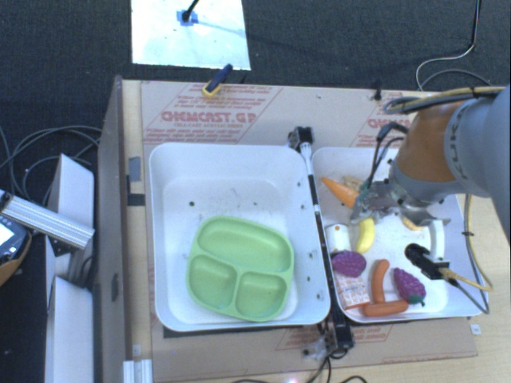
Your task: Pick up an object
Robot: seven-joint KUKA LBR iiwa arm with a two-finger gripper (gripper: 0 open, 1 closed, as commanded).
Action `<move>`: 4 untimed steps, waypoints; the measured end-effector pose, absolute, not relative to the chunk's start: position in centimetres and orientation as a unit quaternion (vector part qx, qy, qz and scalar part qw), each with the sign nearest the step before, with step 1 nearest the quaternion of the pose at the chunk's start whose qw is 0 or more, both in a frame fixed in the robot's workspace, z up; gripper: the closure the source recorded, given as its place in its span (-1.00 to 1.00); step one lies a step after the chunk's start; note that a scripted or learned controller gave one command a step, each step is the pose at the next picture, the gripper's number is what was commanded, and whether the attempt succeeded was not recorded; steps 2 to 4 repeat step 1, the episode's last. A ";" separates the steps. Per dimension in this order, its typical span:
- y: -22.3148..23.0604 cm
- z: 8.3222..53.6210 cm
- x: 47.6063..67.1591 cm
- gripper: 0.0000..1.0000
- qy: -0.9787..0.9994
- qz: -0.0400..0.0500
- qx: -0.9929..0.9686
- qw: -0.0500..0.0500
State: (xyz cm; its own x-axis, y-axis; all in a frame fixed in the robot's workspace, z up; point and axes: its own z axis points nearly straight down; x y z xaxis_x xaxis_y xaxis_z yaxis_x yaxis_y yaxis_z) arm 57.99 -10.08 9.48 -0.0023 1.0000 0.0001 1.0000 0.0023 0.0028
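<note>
The right bin [461, 214] holds several toy foods. An orange carrot [341, 189] lies at its upper left, and a yellow banana [366, 234] lies just below my gripper [370, 206]. A white cup-like piece [338, 236] stands near the divider, with a purple grape bunch [348, 262] below it. Two orange-red sausages [378, 279] [385, 308] and a second purple bunch [408, 284] sit toward the front. My gripper hangs low over the bin between the carrot and the banana; its fingertips are hard to make out.
The left bin [231, 162] holds a green divided plate [239, 268]. A black clamp [301, 138] sits at the top of the divider between the bins. A small yellowish piece [410, 223] lies under the wrist. A yellow-and-blue tool [216, 80] lies on the cardboard behind the bins.
</note>
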 end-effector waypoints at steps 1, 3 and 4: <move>-4.7 18.6 58.4 1.00 0.709 0.002 0.706 0.001; -4.7 18.6 58.4 1.00 0.709 0.002 0.706 0.001; -4.7 18.6 58.4 1.00 0.709 0.002 0.706 0.001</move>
